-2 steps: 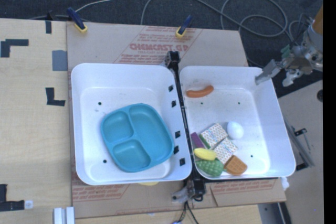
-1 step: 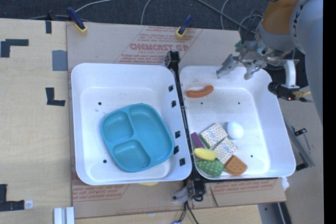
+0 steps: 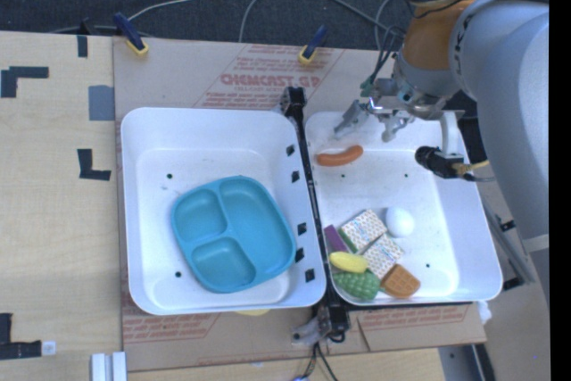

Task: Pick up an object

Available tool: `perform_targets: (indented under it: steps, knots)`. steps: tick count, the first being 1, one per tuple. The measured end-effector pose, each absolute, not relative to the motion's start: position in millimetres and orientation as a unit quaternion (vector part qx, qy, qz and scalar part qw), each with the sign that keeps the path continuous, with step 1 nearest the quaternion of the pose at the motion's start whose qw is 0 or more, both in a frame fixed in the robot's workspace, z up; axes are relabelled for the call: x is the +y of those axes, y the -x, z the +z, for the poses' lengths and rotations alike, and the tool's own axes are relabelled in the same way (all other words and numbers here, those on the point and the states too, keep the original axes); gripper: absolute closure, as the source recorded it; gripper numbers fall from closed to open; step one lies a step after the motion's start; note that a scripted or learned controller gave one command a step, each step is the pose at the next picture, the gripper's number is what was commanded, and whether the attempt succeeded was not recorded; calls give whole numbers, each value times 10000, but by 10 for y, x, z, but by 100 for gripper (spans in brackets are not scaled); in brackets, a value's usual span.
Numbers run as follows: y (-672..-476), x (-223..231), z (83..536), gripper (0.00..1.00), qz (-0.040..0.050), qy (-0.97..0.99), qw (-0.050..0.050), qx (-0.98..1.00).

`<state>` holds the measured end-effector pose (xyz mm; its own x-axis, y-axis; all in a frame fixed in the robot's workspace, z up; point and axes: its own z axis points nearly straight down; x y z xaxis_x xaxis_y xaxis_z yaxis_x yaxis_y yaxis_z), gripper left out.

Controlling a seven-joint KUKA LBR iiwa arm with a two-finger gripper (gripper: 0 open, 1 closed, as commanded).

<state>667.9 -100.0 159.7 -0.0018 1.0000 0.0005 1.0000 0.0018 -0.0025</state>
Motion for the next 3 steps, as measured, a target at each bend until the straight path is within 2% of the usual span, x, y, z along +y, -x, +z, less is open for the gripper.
perform_targets:
  steps: [1, 2, 3]
  knots:
    - [-6686, -1011, 1018, 0, 2, 7064, -8, -7078]
    - [-6685, -939, 852, 0, 4, 7067, -7, -7075]
    - [-6688, -941, 956, 100, 6, 7063, -16, -7079]
